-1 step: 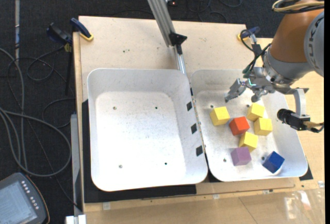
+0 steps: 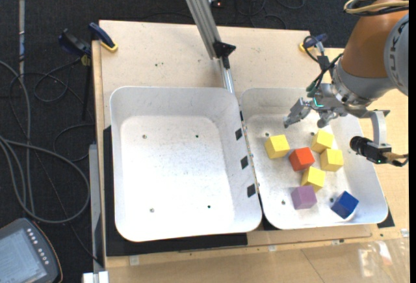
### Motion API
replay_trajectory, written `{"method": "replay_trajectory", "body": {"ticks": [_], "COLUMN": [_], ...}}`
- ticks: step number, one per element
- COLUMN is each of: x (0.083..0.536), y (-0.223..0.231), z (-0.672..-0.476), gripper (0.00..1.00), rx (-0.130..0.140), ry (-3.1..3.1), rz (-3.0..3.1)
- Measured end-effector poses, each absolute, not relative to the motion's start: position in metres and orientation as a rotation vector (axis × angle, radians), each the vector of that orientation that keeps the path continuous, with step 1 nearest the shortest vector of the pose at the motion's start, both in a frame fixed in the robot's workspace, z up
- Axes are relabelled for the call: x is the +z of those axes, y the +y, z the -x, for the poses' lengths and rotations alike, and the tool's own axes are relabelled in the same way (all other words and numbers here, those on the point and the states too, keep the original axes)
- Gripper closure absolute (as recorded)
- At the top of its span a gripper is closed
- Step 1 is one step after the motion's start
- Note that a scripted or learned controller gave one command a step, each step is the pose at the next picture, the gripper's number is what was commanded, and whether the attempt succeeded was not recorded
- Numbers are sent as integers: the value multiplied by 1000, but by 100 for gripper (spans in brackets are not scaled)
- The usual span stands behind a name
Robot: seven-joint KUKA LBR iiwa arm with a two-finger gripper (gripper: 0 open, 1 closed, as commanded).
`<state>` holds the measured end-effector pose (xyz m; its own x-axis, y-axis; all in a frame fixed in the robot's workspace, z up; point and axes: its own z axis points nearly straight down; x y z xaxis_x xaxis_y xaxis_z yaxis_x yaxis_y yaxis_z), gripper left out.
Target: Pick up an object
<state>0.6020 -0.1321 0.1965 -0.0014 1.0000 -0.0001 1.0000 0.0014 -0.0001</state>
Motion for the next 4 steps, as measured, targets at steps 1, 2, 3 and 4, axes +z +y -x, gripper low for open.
{"method": "replay_trajectory", "body": {"ticks": [1,2,3,4], "x": [141,120,130,176], "y": [-137,-137,-138,-135], "z": [-592,-599,-601,-609], "gripper": [0,0,100,100], "rx": [6,-21,-27,-5], "ry": [-2216,-2237,-2237,-2229], "rz": [2220,2232,2238,2222]}}
